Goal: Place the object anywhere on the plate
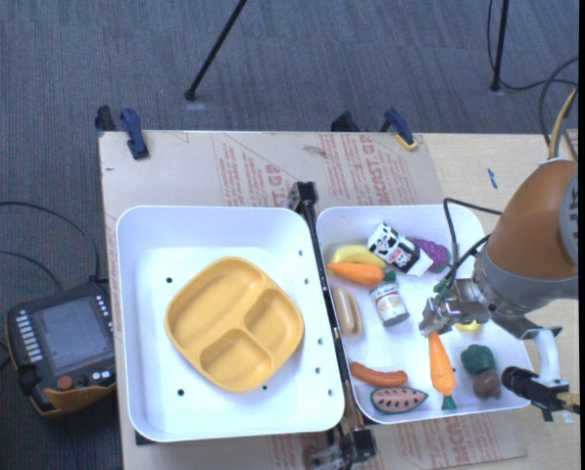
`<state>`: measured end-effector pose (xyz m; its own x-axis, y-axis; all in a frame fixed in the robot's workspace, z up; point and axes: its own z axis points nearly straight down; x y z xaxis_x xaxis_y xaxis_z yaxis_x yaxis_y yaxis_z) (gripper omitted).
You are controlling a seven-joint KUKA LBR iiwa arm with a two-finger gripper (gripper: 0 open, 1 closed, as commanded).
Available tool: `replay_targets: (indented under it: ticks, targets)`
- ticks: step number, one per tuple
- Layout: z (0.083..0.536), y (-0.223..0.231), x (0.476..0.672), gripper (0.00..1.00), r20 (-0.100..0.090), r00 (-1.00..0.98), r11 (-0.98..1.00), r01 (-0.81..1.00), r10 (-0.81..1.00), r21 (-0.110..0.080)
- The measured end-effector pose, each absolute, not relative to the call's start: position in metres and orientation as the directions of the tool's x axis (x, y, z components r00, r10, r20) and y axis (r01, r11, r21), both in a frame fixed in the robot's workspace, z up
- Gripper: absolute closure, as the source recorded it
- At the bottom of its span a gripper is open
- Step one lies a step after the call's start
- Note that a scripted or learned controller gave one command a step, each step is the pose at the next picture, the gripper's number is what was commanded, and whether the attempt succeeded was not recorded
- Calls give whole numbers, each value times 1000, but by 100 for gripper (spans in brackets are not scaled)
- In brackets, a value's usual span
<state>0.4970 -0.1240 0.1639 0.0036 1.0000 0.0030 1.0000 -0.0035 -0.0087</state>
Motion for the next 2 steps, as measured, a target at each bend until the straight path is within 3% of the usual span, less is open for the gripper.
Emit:
replay_targets:
  ticks: [1,2]
  targets:
    - [164,-124,497,0,3,3,-3,1000,1000,-9]
    - [164,-124,497,0,3,3,-3,1000,1000,-9]
